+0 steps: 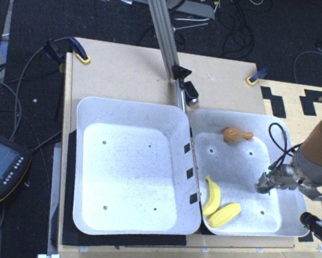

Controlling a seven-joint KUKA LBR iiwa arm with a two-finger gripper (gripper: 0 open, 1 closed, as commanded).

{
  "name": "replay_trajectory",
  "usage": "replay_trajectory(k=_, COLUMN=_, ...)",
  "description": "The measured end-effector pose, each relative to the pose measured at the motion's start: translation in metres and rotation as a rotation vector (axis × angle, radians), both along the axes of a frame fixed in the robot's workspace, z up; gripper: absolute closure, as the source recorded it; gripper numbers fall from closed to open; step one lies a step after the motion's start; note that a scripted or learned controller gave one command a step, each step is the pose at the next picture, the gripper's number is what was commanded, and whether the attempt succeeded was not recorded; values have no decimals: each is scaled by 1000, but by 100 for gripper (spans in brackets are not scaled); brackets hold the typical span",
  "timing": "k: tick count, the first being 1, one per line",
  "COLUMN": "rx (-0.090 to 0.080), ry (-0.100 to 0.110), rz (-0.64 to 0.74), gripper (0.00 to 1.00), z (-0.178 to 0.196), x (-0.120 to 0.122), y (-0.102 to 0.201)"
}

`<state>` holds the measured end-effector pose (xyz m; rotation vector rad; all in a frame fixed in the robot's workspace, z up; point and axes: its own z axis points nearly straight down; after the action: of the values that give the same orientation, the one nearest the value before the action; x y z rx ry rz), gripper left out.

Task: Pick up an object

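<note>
Sitting side by side on a wooden bench are two white bins; no writing is readable. Inside the right bin, the gripper hangs low, grip state unclear. Near the bin's left wall lie a banana, a yellow piece, and farther back an orange drumstick-shaped toy.

Fixed overhead camera looking down at a slant.
It is taking in both white bins from moderate distance, surrounding floor included.

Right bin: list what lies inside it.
Right bin holds a banana, a yellow corn piece and an orange drumstick. The gripper covers the floor beneath it.
</note>
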<state>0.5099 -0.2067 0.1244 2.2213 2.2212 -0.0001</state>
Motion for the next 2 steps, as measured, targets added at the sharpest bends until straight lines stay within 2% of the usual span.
replay_trajectory(k=2, rx=-1, ry=-4, rz=0, gripper=100, z=92, x=2, y=-5)
